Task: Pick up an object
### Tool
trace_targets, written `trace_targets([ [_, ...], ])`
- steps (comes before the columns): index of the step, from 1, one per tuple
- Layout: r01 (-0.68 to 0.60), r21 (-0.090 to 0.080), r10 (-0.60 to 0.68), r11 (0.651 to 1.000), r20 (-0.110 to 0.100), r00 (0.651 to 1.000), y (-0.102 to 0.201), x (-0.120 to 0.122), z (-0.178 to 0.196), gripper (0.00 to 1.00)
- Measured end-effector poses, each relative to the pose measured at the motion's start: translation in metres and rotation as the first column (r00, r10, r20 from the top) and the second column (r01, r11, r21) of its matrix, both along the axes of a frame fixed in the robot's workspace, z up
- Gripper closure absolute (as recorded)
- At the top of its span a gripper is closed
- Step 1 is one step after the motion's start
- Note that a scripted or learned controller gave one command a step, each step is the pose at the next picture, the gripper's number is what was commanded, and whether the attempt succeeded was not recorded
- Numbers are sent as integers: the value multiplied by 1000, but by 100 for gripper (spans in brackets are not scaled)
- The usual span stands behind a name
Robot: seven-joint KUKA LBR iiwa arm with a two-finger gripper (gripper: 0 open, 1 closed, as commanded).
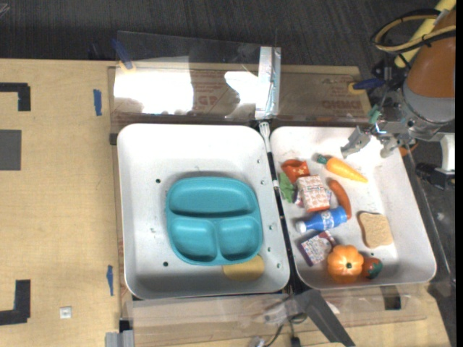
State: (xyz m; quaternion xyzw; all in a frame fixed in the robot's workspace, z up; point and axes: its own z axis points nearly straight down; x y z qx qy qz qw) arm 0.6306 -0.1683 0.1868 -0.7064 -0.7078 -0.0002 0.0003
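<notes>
**Claw poised over the far corner of the right bin**

Claw [373, 140] hangs above the right bin's [419, 226] far right corner, fingers [353, 144] spread and nothing between them. I see the nearest target, a carrot [343, 168], lying flat just beside the fingers, its length running toward the bin wall. I would set the fingers across its narrow width, not along it. A red pepper [341, 196] and a small carton [313, 192] crowd its near side; the far side has bare floor. Bread [375, 229] lies apart, with open room. The left bin [137, 215] holds a teal tray [214, 219].
</notes>
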Motion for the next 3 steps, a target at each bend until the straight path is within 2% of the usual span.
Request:
trace_targets([
  [1, -241, -3, 241, 971, 5, 971, -26, 18, -99, 0],
  [2, -241, -5, 241, 970, 9, 970, -26, 19, -88, 100],
  [3, -546, -5, 546, 838, 5, 838, -20, 26, -100, 100],
])
